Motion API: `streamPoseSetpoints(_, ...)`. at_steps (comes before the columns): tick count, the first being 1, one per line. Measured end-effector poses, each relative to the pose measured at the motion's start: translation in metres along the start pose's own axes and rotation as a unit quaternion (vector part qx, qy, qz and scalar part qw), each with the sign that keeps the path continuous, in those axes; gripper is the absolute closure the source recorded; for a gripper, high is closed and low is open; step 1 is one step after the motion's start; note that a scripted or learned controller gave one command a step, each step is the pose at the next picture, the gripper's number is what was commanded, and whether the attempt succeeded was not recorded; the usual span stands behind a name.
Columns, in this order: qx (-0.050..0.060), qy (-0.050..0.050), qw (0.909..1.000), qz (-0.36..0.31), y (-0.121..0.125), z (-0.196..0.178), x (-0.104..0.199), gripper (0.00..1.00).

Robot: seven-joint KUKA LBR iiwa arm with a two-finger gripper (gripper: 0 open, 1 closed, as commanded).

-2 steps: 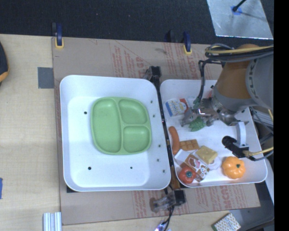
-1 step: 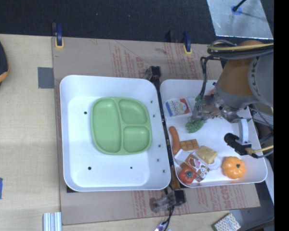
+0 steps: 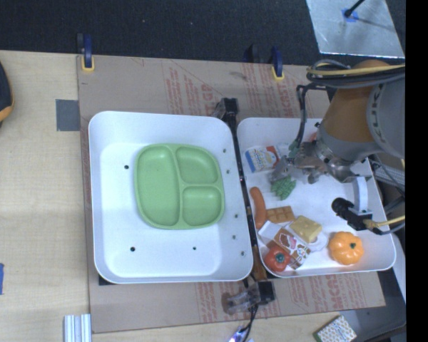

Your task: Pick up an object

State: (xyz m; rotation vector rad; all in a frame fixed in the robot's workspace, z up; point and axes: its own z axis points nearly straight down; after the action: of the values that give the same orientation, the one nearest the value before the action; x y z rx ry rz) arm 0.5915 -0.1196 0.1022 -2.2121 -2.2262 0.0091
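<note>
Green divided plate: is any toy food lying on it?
No. The green divided plate in the left bin has all its compartments bare; the toy foods lie in the right bin.

You had bright, even overhead light. The two shallow white plastic bins (image 3: 164, 266) glared nearly blown out, with soft shadows inside the left bin's walls. The dark cloth (image 3: 164, 13) beyond the bench lost detail, and small items looked slightly soft.
</note>
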Motion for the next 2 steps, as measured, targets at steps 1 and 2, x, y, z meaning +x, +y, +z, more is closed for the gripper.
streamPoseSetpoints(1,0.001,0.001,1.0,0.002,-0.022,0.012,0.009,0.0)
streamPoseSetpoints(2,-0.004,0.0,1.0,0.0,0.038,0.009,-0.014,0.0)
